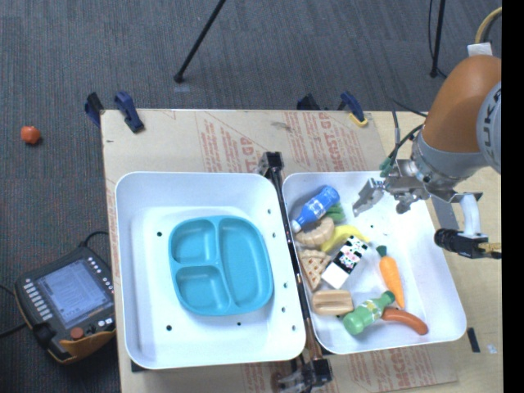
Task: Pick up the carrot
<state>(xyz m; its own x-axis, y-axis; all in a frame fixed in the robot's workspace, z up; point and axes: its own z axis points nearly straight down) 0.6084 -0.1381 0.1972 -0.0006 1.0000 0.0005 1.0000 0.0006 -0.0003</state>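
Note:
The carrot (pixel 392 278), orange with a small green top, lies flat in the right bin (pixel 438 273), right of the centre and pointing toward the front. My gripper (pixel 383 203) hangs over the back part of that bin, above and a little left of the carrot and well apart from it. Its two dark fingers stand spread, open, with nothing between them.
Around the carrot lie a black-and-white carton (pixel 346 262), a green bottle (pixel 367 314), a red sausage (pixel 405 321), a bun (pixel 331 303), a waffle (pixel 313 266) and a blue bottle (pixel 318 205). The left bin (pixel 139 219) holds a blue divided plate (pixel 221 264).

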